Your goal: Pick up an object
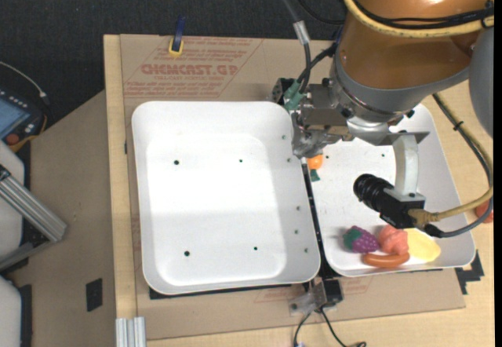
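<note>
You are looking down on a tabletop point(118, 180) covered with a brown cardboard sheet that carries two shallow white bins side by side. The left bin point(157, 133) sits toward nine o'clock of the scene, its floor marked by a few small dark dots. The right bin point(337, 204) lies toward three o'clock and touches the left bin along their shared edge. The arm point(416, 16) comes in from two o'clock, its orange band and grey wrist covering much of the right bin's upper part. The claw point(307, 151) hangs at the right bin's upper left corner, right above the seam between the bins. You cannot tell from this angle whether the claw is wide or narrow, because the wrist body hides its tips. Just below the claw, at its six o'clock, a small orange object point(314, 161) with a bit of green beneath it shows at the bin's left edge; whether it is gripped or merely lying there is unclear. At the right bin's five o'clock corner lies a cluster of toy foods touching each other: a purple grape bunch point(361, 239), a pink piece point(392, 239), a yellow piece point(423, 247) and an orange-red sausage shape point(384, 260). A black cylindrical part point(380, 196) on the arm's side hangs just above that cluster. A blue and yellow clip point(178, 39) sits on the cardboard's twelve o'clock edge.
</note>
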Available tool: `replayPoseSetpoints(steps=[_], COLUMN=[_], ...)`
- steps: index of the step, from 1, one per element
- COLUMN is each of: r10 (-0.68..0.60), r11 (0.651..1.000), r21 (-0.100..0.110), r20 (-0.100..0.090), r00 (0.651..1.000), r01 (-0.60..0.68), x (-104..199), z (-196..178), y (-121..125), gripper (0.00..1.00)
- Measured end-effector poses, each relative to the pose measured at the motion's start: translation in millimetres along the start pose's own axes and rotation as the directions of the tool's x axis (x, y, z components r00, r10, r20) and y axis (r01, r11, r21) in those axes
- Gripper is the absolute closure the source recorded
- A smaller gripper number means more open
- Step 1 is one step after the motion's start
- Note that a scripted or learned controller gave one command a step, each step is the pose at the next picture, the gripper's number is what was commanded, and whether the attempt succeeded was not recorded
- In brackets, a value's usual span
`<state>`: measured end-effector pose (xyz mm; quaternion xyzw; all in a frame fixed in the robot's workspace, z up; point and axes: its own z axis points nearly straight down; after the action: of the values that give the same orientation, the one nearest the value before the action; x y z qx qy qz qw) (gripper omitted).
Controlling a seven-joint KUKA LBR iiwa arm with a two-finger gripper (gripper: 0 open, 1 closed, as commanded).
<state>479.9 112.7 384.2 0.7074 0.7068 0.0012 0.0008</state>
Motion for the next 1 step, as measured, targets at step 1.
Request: replayPoseSetpoints(steps=[1], r10=[0.002], r11=[1.0], r21=[0.018], r20=[0.004], r00=[1.0], r01=[-0.002], x=[-9.6], z=[132.3], y=[-3.4], gripper=[1.0])
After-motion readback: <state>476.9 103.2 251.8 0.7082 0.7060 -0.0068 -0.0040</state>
